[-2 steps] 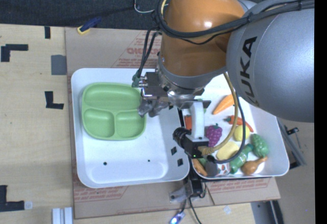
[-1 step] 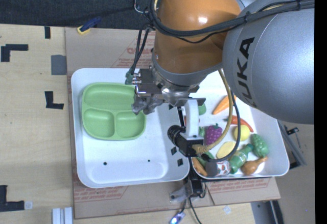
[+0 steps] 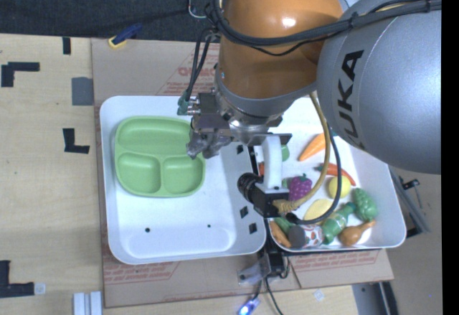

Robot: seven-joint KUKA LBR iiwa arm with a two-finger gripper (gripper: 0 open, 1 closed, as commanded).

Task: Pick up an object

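A pale-green three-part plate [image 3: 153, 143] is overhung at its right rim by the gripper [image 3: 203, 140] — whether anything is gripped cannot be told.

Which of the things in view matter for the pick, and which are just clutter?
Job: gripper, at the edge of the green divided plate in the left bin; toy carrot, grapes, broccoli in the right bin.
Lying about: blue-and-yellow piece beyond the bins, black tape marks on the bench.
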